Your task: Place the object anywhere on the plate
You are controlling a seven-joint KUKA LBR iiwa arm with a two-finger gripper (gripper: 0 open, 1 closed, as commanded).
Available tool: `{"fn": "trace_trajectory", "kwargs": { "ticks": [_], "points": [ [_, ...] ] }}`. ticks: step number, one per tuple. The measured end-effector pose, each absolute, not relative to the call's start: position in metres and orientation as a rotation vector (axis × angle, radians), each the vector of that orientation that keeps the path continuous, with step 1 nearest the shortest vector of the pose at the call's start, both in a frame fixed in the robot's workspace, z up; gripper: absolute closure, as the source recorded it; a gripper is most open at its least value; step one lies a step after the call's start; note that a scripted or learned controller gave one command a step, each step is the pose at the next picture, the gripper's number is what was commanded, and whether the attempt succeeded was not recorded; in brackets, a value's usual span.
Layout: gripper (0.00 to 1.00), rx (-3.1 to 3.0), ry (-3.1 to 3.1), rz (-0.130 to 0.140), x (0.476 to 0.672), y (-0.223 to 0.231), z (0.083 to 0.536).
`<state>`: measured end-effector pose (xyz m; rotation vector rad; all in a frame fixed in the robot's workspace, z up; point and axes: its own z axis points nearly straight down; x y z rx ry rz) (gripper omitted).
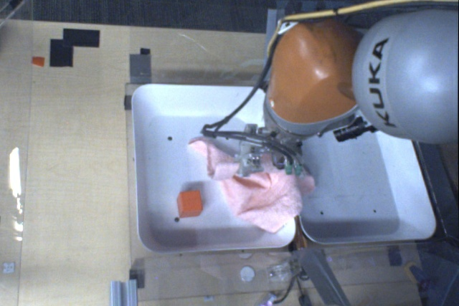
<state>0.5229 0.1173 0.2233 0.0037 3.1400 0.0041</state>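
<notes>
We look down on 2 white bins on the tabletop (72, 175). The left bin (154, 154) holds a small orange block (190, 203) near its lower left part and a pink cloth (262, 197) that lies crumpled toward its right side and reaches the edge next to the right bin (373, 218). The arm (373, 79) comes in from the right, and its end effector (251, 158) is low over the upper part of the cloth, among cables and metal parts.

We cannot tell how the end effector is set, because the wrist hides its tip, and we also cannot say that it is grasping anything. The block lies apart from it, free on the bin floor.

We do not recognise a plate here with certainty; it may be under the cloth, or the task may mean another surface. We judge that the thing to place is either the cloth or the block, and the position of the end effector suggests the cloth.

To do this step well, we would take the cloth at a thick fold, not at a thin edge, lift straight until it hangs free of the bin wall, and check the hold before we move sideways.
</notes>
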Motion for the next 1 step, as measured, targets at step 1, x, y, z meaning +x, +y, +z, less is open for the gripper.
{"fn": "trace_trajectory", "kwargs": {
  "ticks": [1],
  "points": [
    [0.0, 0.004, 3.14, 0.004, 0.523, 0.1172, 0.2233]
  ]
}}
